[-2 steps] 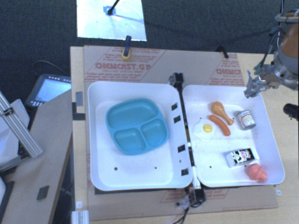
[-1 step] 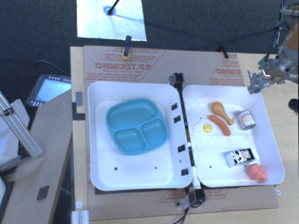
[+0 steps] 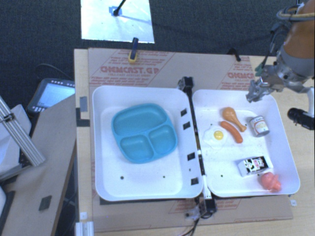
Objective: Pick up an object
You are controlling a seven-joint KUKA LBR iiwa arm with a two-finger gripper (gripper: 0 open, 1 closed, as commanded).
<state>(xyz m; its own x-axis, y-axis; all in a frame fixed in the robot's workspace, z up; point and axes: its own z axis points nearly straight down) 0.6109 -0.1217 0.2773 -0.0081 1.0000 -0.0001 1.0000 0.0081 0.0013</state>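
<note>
The right bin (image 3: 280, 132) holds a toy drumstick (image 3: 232, 116), an orange sausage (image 3: 231, 131), a fried egg (image 3: 217, 135), a small can (image 3: 259, 125), a black-and-white carton (image 3: 254, 165) and a pink toy (image 3: 270, 181). My gripper (image 3: 256, 93) hangs over the bin's far right corner, above and to the right of the drumstick and above the can. Nothing shows between its fingers.
The left bin (image 3: 103, 151) carries a blue divided plate (image 3: 144, 132). A black clip rail (image 3: 192, 132) separates the two bins. A yellow clamp (image 3: 133, 55) sits on the cardboard behind the left bin. A tablet (image 3: 49, 95) lies off the bench at left.
</note>
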